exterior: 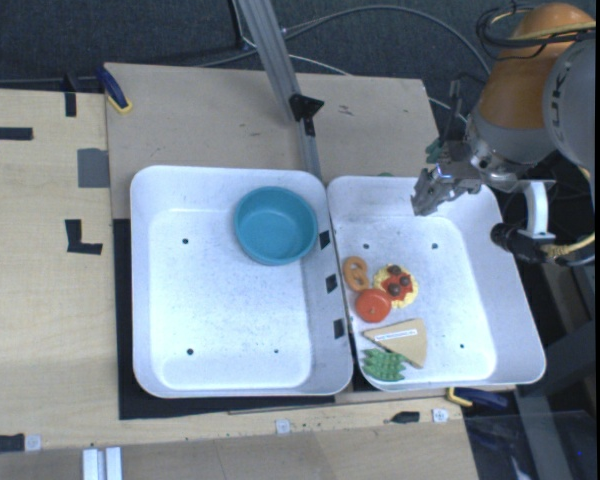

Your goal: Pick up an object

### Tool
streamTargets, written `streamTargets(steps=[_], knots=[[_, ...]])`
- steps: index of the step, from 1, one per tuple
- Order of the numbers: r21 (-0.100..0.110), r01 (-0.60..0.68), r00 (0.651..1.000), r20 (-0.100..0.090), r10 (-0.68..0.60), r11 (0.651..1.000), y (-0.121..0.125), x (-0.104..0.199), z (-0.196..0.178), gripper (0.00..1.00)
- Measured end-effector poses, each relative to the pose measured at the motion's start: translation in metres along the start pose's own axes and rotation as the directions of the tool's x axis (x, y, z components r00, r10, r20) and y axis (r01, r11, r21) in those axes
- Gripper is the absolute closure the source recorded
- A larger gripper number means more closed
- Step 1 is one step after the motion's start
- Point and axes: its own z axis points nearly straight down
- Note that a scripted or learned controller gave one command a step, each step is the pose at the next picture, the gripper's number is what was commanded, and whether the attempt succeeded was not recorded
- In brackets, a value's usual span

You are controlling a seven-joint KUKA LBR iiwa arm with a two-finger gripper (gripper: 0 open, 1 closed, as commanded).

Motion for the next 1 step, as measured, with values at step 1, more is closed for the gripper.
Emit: streamTargets(steps=[1], knots=[[0.0, -0.001, 1.0, 0.0, 0.001, 1.0, 0.0006, 0.0001, -0.0387, 1.0]])
